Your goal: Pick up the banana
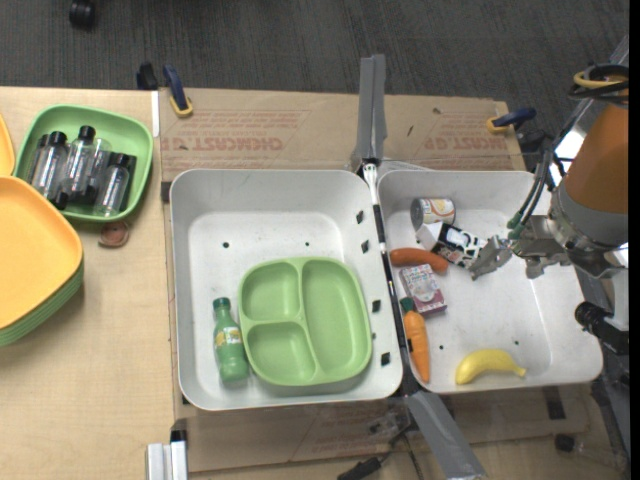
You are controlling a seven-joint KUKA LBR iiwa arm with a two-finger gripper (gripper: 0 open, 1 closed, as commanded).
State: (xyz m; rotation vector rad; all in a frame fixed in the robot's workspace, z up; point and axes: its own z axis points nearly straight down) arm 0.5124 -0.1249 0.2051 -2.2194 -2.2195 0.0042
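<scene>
Hanging over the right bin (560, 198), the claw (487, 258) sat beside a small black-and-white carton (458, 244); whether it was spread or pressed together could not be told. The banana (489, 366) lay on the bin floor near the front wall, well apart from the claw. It looked light, smooth and curved, likely to roll, so a pinch across its thick middle seemed best. A carrot (417, 343) lay to its left; bare floor around it left room, though the front rim crowded a low approach.

Yellow banana (489, 366), orange carrot (416, 346), green divided plate (303, 321), white bins (190, 268).
</scene>
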